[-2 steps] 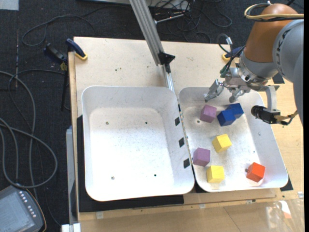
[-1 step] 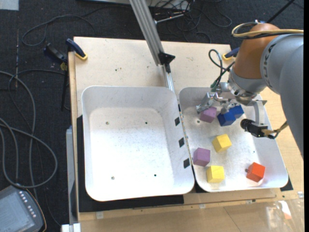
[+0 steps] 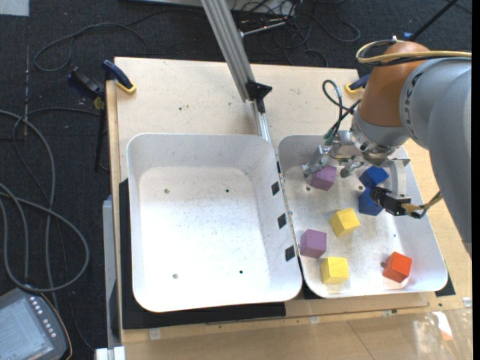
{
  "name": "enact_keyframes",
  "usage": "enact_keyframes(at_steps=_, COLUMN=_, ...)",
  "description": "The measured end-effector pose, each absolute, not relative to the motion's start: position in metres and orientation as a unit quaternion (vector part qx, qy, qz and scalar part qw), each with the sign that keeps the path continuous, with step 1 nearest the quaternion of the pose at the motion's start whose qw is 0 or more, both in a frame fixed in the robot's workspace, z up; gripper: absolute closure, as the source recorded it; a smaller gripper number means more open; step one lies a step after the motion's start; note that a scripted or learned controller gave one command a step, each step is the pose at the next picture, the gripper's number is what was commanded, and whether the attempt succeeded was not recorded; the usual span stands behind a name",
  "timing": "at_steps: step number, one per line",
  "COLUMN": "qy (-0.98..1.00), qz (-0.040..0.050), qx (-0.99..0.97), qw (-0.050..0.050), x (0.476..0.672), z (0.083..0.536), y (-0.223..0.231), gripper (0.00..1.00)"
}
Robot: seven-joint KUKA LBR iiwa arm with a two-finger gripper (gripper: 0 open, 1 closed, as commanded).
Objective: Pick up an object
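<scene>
— Purple foam-like cube [image 3: 324, 177] sits at the gripper [image 3: 328, 163] in the right bin [image 3: 420, 235]; whether the gripper is clamped on it or standing wide, I cannot tell.

— And around it?

— Matte blocks: blue [image 3: 373, 177], two yellow [image 3: 346, 221], orange [image 3: 397, 266], another purple [image 3: 313, 241]. Pale speckled desk [image 3: 195, 96], dark carpet [image 3: 52, 163], trailing cables [image 3: 30, 201].

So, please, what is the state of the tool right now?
Tool: low in the right bin, at the upper purple cube; open, closed or holding cannot be told.
</scene>
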State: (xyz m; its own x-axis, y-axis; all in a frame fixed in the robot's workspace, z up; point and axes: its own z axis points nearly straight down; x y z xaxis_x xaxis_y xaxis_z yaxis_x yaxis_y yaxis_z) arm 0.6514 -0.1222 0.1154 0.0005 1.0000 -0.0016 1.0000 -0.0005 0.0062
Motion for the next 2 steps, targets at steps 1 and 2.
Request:
enact_keyframes(at_steps=1, qy=0.707, qz=0.0008, qx=0.708, qw=0.002, x=0.651, z=0.123, y=-0.122, gripper=1.0)
enact_keyframes(at_steps=2, qy=0.708, qz=0.0019, qx=0.706, qw=0.003, x=0.656, z=0.186, y=-0.119, gripper=1.0)
